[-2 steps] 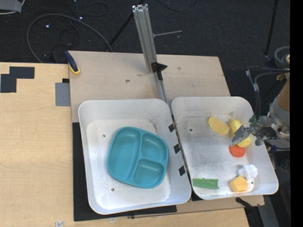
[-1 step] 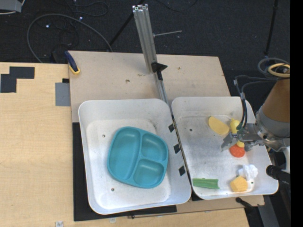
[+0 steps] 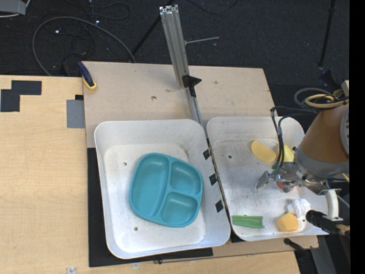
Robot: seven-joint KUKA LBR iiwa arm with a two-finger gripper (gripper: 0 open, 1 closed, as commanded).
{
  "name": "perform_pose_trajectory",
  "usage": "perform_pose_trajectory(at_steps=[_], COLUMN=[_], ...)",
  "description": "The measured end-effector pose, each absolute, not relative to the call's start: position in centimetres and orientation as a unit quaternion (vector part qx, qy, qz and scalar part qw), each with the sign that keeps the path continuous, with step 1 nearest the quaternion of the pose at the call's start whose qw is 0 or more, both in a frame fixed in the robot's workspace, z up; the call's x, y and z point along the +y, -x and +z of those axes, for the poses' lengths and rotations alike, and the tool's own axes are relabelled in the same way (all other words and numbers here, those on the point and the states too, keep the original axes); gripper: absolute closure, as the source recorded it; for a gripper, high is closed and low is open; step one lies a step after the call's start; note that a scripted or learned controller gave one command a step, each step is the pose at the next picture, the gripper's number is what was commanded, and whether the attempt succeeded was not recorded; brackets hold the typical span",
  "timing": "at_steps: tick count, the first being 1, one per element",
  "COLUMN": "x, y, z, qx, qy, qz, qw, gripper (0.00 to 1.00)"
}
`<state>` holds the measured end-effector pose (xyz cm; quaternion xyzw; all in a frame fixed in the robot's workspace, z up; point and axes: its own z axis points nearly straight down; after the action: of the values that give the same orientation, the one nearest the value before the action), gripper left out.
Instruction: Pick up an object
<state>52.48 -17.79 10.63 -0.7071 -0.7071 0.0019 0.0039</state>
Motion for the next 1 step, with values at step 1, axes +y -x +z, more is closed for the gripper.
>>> perform_pose_trajectory(at_steps=[1], x=[-17.92], y=[-52.75], z=[9.49], qx=[-0.707], qy=[0.707], qz=[-0.0012], qw=[0.000], gripper=[0.00])
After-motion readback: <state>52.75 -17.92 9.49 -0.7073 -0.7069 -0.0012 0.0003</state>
